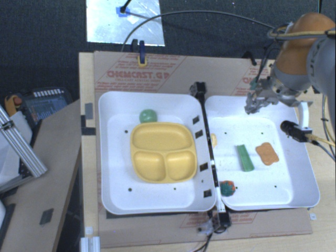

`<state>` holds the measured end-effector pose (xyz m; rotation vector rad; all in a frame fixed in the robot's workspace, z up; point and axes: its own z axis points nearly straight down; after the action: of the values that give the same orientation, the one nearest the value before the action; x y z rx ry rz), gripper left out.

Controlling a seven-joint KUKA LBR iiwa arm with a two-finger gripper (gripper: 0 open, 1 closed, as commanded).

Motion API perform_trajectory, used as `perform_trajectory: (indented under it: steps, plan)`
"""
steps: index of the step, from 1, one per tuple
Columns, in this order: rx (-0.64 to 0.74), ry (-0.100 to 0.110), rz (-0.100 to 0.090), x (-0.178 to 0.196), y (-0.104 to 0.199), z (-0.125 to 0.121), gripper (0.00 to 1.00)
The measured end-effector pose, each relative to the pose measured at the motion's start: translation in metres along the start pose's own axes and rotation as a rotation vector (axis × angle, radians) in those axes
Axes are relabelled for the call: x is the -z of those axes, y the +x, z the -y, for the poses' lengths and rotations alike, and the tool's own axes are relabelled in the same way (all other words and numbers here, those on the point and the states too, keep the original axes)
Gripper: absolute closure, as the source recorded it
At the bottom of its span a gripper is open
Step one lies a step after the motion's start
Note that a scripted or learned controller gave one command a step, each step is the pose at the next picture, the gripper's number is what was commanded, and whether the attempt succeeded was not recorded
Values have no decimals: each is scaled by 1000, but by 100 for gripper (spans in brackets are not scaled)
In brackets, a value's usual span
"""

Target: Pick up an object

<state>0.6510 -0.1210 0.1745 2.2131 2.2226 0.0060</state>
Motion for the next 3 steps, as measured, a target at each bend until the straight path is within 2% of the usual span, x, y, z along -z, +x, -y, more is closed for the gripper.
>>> perform_trajectory:
  steps: [1,2,3]
  plan:
    - [0,-1,1,49,0,-2,100]
    - [3,7,-2,51,51,31,100]
    - [4,6,-3,60,96,48,100]
